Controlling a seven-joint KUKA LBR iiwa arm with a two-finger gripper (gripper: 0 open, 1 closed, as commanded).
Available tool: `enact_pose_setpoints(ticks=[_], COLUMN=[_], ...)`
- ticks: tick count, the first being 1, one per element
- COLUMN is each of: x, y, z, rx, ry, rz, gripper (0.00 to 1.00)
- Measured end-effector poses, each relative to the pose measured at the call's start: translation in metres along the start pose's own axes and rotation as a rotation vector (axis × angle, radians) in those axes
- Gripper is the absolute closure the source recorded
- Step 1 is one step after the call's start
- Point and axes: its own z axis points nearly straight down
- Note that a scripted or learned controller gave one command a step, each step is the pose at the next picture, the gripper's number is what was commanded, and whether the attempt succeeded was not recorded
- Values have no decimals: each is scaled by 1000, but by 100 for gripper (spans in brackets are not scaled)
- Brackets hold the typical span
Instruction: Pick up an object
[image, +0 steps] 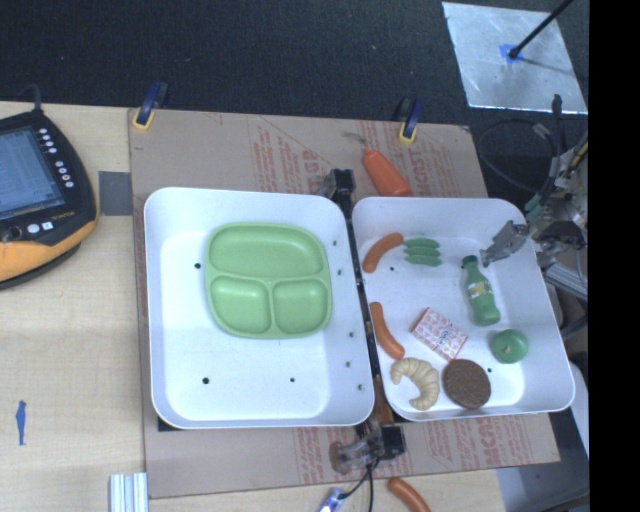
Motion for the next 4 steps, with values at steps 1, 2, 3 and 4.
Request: enact_pose_setpoints(ticks=[1,2,3,4], x=[-19,-23,-24,52], y=[10,6,6,37], z=[101,149,138,82], rx=[2,2,3,0], ry=[0,0,-1,0], rz=[-1,-2,-5,-4], gripper=[0,0,100,100])
